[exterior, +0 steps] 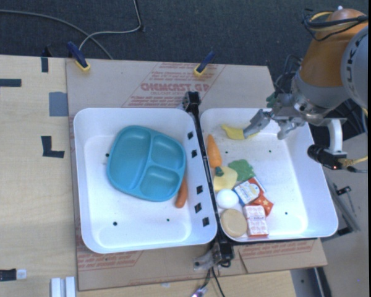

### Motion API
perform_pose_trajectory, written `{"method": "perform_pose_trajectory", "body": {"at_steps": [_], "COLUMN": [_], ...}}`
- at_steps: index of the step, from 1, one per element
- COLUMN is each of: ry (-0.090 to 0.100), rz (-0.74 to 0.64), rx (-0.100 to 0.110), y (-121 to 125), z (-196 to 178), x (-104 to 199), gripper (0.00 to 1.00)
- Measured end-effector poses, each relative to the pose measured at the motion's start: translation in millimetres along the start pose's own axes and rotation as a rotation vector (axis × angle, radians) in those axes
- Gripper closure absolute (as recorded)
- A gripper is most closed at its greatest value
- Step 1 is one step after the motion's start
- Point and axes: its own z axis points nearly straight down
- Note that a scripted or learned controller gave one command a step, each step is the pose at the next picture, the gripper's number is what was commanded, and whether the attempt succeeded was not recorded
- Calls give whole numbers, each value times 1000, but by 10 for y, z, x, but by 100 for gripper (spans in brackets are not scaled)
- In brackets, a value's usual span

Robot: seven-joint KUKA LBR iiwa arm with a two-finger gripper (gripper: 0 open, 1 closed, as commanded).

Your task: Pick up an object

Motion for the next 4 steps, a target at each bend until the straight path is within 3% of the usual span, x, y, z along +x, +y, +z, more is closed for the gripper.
{"method": "perform_pose_trajectory", "body": {"at_steps": [1,2,3,4], "ry": [1,0,-1,-1], "rz": [1,1,3,1], "rx": [3,6,0,-6], "y": [-28,609,-401,-984], "z": [1285,1366,1190,1419], "x": [-71,213,-257,-298], "gripper": [0,0,0,0]}}
